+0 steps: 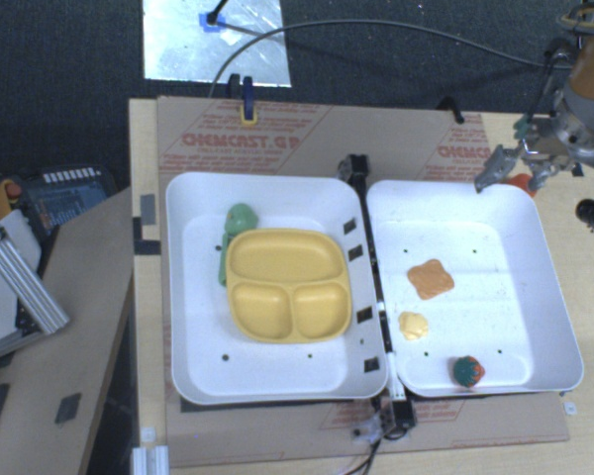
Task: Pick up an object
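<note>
**End effector parked at the far corner, objects waiting in both bins**

In the camera view we see the end effector (516, 170) hanging over the far right corner of the right bin (535, 255), above the rim rather than down among the objects. We judge this a staging pose: from there the arm can drop toward any of the loose pieces without sweeping across them. Its two fingers stand apart with nothing between them; a small orange-red patch shows just behind them, and we cannot tell whether it is a part of the tool or something on the tabletop (396, 132).

The candidates for picking lie well apart on the right bin's floor: an orange flat piece (431, 279) near the middle, a pale yellow lump (413, 325) just below it, and a green-and-red ball (466, 371) by the near wall. That spacing should leave room for the fingers around each one.

In the left bin (193, 295) a yellow divided tray (287, 285) sits centrally, covering part of a green object (237, 228) whose shape we cannot make out. The arm's upper body is cut off at the frame edge.
</note>
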### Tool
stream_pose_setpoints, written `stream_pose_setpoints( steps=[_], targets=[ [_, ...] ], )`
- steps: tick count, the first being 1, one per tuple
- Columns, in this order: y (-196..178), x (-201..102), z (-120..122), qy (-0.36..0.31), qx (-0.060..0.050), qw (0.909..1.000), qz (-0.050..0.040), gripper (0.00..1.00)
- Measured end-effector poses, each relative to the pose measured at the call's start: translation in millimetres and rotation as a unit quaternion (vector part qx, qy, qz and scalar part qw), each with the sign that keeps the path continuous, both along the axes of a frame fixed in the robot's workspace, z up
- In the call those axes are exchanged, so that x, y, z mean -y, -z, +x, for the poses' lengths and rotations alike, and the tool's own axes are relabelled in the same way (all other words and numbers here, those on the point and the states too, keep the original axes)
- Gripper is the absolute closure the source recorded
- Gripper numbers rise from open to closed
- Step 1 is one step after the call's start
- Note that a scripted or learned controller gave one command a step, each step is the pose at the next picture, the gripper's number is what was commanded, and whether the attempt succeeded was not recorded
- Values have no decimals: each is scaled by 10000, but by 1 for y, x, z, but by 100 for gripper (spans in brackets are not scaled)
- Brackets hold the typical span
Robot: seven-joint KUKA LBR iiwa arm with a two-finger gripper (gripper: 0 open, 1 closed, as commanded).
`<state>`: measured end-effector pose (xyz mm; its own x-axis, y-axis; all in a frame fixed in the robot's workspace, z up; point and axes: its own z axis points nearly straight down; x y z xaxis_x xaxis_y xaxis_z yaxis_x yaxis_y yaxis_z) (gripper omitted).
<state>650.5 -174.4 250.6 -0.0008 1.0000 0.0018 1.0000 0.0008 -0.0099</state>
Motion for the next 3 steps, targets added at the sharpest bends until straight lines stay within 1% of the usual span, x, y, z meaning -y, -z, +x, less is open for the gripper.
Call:
stream_pose_setpoints(
  steps=[1, 2, 3],
  targets=[
    [-8, -1, 2, -13, 59, 10000, -12, 0],
    [52, 1, 8, -11, 53, 10000, -14, 0],
    [94, -4, 8, -24, 51, 10000, -11, 0]
  ],
)
